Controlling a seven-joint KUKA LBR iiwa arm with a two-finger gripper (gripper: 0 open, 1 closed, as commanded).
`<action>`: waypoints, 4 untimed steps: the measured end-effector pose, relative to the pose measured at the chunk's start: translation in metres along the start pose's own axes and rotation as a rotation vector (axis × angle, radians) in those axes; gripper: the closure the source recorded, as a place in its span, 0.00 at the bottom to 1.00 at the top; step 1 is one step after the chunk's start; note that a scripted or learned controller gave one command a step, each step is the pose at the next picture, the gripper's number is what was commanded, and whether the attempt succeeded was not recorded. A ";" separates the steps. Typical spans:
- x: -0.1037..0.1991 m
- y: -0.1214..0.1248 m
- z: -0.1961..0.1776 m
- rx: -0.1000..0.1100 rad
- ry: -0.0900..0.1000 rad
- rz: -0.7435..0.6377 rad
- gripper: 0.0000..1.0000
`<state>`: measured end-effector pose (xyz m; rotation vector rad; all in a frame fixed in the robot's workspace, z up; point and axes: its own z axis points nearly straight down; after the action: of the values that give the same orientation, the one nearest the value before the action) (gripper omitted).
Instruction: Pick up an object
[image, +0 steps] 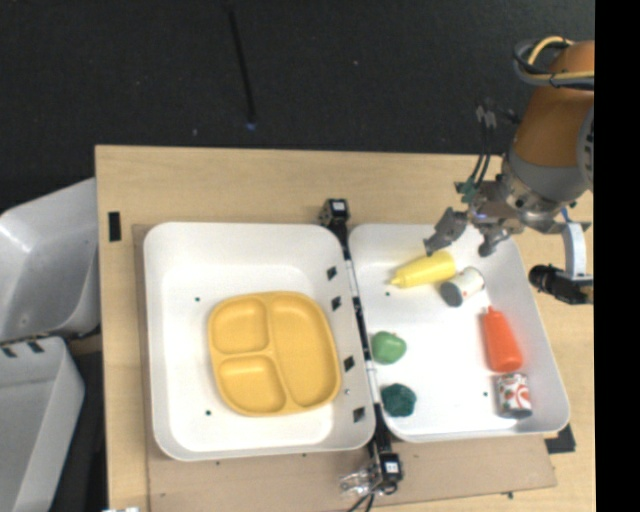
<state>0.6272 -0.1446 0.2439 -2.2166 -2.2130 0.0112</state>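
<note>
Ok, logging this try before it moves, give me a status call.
Gripper open, holding nothing, above right bin's far edge. Yellow bottle just below it, untouched. Grey-white cylinder lies close beside the bottle.

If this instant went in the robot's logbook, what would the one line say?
gripper open, above right bin's far end | holding nothing | nearest: yellow bottle | yellow divided tray in left bin

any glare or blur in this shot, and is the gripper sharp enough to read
Camera view: soft overall; the white right bin is bright and nearly washed out, with faint shadows beside the yellow bottle and orange bottle. The gripper above the bin's far edge is small and blurred, its state unreadable.
</note>
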 end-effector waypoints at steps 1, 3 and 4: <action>0.000 0.002 -0.008 -0.013 -0.001 -0.002 0.00; -0.008 0.004 0.080 -0.009 -0.004 0.001 0.00; -0.007 0.005 0.122 -0.009 -0.004 0.003 0.00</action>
<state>0.6311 -0.1514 0.1220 -2.2261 -2.2163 0.0052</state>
